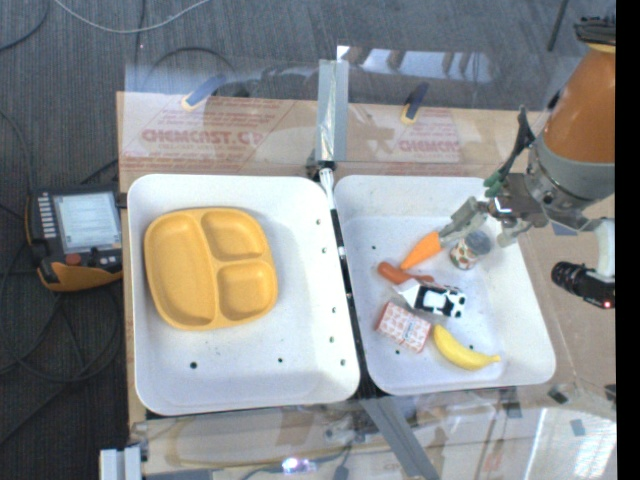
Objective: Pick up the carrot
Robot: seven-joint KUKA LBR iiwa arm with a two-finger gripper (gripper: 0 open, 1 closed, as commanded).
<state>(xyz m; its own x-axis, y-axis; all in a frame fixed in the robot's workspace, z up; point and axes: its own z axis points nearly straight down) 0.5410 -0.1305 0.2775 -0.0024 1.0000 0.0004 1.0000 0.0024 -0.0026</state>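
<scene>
The orange carrot (421, 251) lies tilted in the right bin (520, 308), near its upper middle, thick end to the lower left. My gripper (487, 226) hovers just right of and above the carrot's thin end. Its fingers (461, 217) are spread open and nothing is between them. The left finger stands close to the carrot's upper tip; I cannot tell whether they touch.
A small red-orange piece (392, 271) lies left of the carrot. A grey round thing (478, 240) and a cream one (462, 258) sit below the gripper. A black-and-white toy (441, 300), pink box (403, 326) and banana (465, 350) lie nearer. A yellow divided plate (210, 266) fills the left bin (160, 368).
</scene>
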